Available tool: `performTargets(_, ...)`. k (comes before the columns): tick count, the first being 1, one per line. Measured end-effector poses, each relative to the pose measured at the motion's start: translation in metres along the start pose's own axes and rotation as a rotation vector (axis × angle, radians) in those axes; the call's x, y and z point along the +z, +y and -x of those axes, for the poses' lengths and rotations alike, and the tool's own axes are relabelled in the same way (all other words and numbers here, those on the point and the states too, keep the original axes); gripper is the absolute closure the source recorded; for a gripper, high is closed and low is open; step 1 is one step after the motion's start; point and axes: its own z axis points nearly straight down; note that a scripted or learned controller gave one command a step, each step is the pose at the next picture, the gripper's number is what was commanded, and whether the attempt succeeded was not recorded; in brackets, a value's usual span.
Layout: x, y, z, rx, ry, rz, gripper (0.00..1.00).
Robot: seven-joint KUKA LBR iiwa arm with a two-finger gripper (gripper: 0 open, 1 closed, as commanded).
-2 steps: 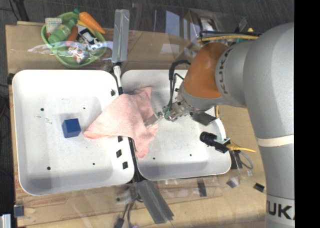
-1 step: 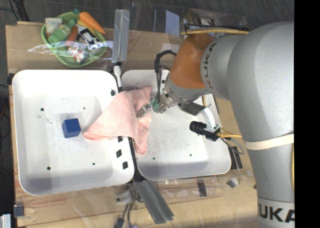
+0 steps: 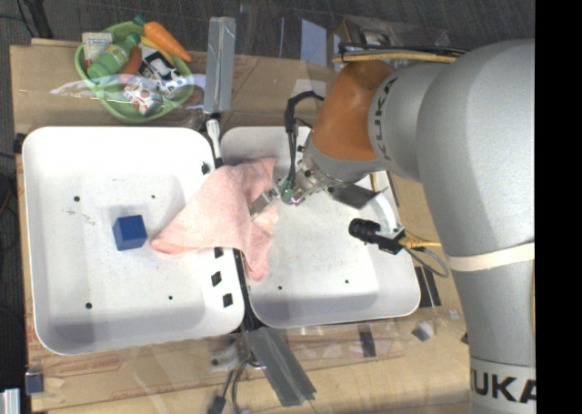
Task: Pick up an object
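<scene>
Pincer [image 3: 277,194] is seen low in the right bin [image 3: 364,298], at the upper edge of the pink cloth [image 3: 223,217]; its state cannot be told. The cloth is draped across both bins' shared rim. A blue cube [image 3: 130,231] lies in the left bin [image 3: 55,221].

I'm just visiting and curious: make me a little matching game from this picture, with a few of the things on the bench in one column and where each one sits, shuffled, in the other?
Things:
1. blue cube
2. pink cloth
3. green bowl
4. gripper

Places:
A. outside the bins, on the bench at the top left
B. draped over the divide between the two bins
C. on the floor of the left bin
D. over the right bin, at the cloth's right edge

Pairs: 1-C, 2-B, 3-A, 4-D
</scene>
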Motion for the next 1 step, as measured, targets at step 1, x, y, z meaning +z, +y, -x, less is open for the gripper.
performTargets(1,0.0019,-0.0641,0.0117,0.242,0.005,-0.006,0.00)
